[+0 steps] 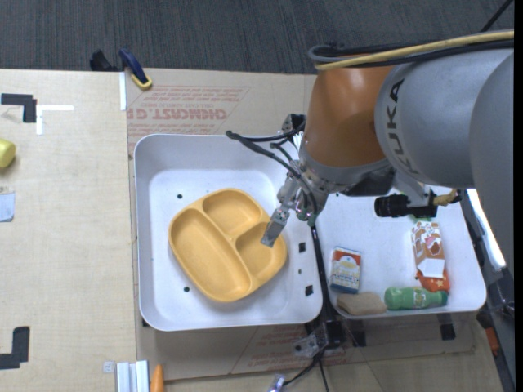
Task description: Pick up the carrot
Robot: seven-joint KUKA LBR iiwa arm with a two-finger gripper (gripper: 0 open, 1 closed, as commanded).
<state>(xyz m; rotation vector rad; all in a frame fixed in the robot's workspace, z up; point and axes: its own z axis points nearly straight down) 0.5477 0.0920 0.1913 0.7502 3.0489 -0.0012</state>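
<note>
Two white bins: left (155, 243) at nine o'clock, right (384, 247) at three. One yellow divided plate (216, 256) in the left. Four items right: box (346, 269), packet (429, 256), green bottle (415, 298), tan piece (362, 304).

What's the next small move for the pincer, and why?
Probably lift and swing toward the right bin. The pincer hangs over the yellow plate in the left bin, while the orange-and-white item, likely the carrot, lies in the right bin.

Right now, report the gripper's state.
Gripper: over the yellow divided plate in the left bin; open or shut cannot be told, nothing seen held.
</note>
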